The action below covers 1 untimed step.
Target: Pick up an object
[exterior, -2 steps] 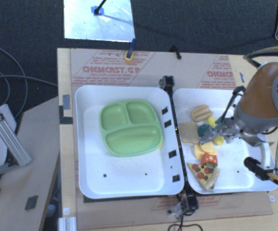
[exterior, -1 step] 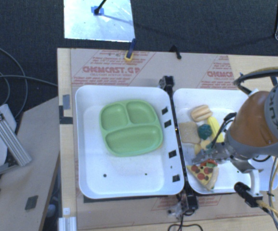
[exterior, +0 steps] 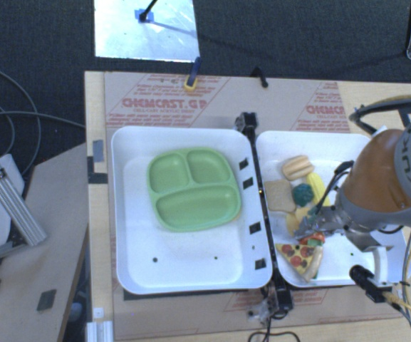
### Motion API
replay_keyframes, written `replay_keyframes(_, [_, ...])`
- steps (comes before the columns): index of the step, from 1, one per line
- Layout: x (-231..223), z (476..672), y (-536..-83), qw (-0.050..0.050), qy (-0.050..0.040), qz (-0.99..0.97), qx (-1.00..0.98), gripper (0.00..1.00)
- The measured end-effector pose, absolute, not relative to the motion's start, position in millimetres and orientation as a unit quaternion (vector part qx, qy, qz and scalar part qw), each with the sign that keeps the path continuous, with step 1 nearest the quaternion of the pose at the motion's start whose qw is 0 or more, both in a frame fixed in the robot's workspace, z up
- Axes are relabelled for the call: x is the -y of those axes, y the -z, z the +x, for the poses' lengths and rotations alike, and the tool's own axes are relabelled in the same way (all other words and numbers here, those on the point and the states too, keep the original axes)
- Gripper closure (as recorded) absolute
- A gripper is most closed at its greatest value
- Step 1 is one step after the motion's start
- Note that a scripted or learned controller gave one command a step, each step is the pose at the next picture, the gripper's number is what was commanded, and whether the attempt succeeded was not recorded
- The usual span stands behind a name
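The right bin (exterior: pixel 347 142) holds a pile of toy food: a hot dog bun (exterior: pixel 297 167), a slice of brown bread (exterior: pixel 278 194), a teal piece (exterior: pixel 303 193), a yellow piece (exterior: pixel 315 184) and a pizza slice (exterior: pixel 303 254). My gripper (exterior: pixel 310 227) is low in this bin, over the yellow and pizza pieces near the bin's left side. The arm's grey and orange wrist (exterior: pixel 382 180) covers much of the bin's right half. The gripper's tips are lost among the toys.
The left bin (exterior: pixel 137 262) carries a green divided plate (exterior: pixel 193 188) near its middle. A black divider with clips (exterior: pixel 256 198) runs between the bins. Cables (exterior: pixel 383 107) arc over the right bin's far corner. A shiny sheet (exterior: pixel 145 18) lies beyond the bench.
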<state>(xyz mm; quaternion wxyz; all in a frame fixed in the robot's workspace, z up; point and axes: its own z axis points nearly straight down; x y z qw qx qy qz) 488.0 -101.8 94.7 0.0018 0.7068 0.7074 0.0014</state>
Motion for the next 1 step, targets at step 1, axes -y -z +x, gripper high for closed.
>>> replay_keyframes(1, [17.3, 489.0, -189.6, 0.003, -0.0049, 0.702, -0.712, 1.0])
